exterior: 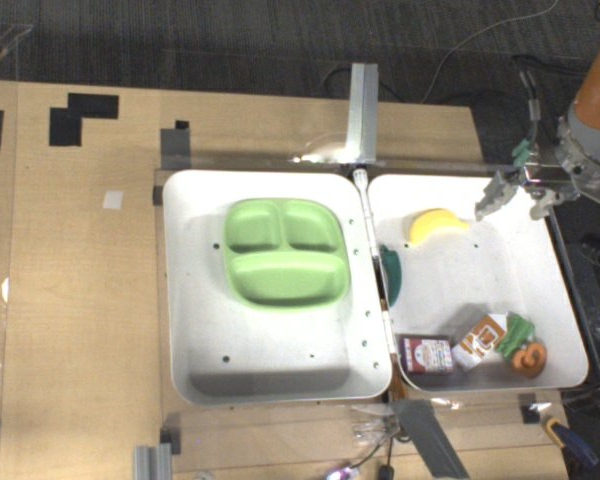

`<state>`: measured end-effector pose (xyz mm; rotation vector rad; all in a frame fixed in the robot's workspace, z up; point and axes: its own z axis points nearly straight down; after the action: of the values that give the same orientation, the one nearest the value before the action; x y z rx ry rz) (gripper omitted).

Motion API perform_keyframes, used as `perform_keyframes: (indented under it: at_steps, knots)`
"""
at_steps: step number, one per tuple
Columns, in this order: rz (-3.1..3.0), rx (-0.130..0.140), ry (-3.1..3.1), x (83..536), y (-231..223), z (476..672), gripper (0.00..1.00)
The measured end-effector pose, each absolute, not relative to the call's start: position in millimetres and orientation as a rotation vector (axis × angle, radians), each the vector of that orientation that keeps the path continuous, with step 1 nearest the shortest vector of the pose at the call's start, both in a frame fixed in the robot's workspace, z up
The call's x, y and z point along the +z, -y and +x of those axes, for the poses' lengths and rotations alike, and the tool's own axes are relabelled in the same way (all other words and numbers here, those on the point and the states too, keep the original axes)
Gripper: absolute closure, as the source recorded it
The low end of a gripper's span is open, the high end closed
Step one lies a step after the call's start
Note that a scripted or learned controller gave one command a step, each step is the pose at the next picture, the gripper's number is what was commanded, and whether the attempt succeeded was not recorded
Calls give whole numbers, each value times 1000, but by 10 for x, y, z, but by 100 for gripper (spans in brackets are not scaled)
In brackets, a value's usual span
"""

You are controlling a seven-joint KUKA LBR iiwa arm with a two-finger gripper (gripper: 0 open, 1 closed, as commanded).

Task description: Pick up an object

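In the right bin (565,298) I see a yellow rounded object (436,225), lemon-like, lying near the far wall toward the divider. A dark green flat piece (391,275) leans against the bin's left wall. Along the near wall I count a cluster: a small dark maroon carton (427,354) lying flat, a white and orange packet (483,340) tilted just beside it, then a green item (518,329) touching an orange one (529,358). In the left bin (195,268) I see a light green divided tray (283,251), upright, three compartments, sitting centrally.
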<state>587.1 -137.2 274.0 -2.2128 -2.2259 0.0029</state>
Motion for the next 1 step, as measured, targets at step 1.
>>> perform_keyframes:
  at_steps: [1]
  knots:
    - [-1936, -1, 2477, 3019, 1479, 5850, 0]
